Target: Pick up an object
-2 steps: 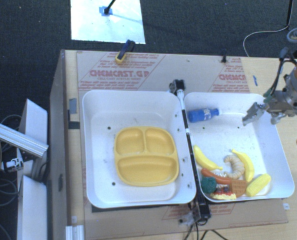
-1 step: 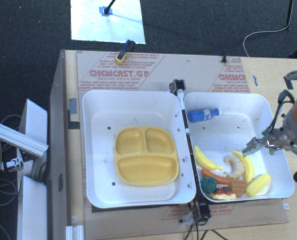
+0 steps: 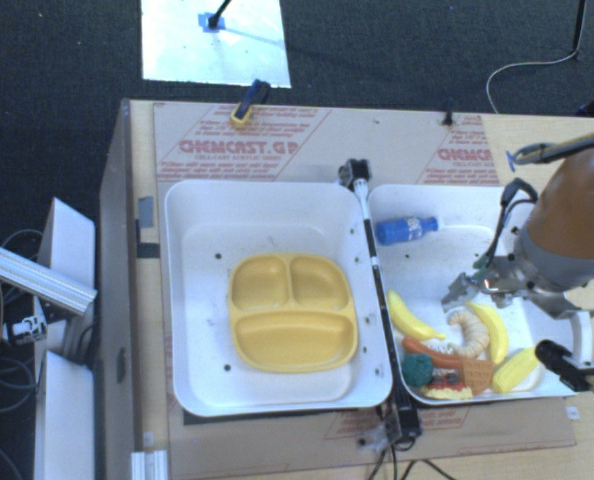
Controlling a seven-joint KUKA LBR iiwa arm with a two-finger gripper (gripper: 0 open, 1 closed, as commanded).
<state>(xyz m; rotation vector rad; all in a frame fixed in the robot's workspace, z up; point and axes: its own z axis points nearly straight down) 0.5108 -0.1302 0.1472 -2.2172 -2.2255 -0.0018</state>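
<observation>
On the bench (image 3: pixel 277 133) I see the jaws (image 3: pixel 467 290) low in the right bin (image 3: pixel 457 218), whether spread or pressed together I cannot tell, just above the pale shrimp toy (image 3: pixel 467 330) lying between two bananas, not between the jaws.

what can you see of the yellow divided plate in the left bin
The yellow divided plate looks like matte plastic, squarish with rounded corners. It has three compartments: two small ones on the far side and one long one nearer the camera. It lies flat, right side up, on the left bin's floor, with nothing visible in it.
</observation>
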